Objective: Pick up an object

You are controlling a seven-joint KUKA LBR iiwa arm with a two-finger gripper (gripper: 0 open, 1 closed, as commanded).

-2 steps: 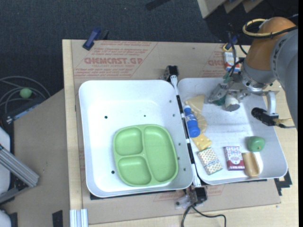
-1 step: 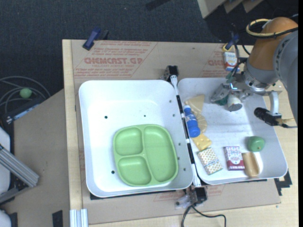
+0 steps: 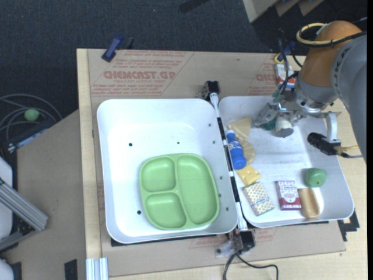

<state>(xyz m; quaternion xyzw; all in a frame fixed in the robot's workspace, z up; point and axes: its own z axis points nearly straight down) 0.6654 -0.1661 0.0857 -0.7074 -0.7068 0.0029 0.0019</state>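
My gripper (image 3: pixel 274 119) hangs low over the far part of the right bin (image 3: pixel 344 200), just right of a pale yellow wedge (image 3: pixel 239 127). Nothing shows between its tips. Along the bin's left wall lies a blue and white bottle (image 3: pixel 235 151), with a yellow cheese block (image 3: pixel 250 175) below it. Near the front sit a patterned small box (image 3: pixel 258 198), a red card box (image 3: pixel 287 194) and a tan bun (image 3: pixel 310 202). A green ball (image 3: pixel 315 177) rests by the right wall.
The left bin (image 3: pixel 116 133) holds a green divided plate (image 3: pixel 178 190) toward its front. The grey arm with its orange band (image 3: pixel 326 57) comes in from the upper right. A blue clip (image 3: pixel 113 48) lies on the board behind the bins.
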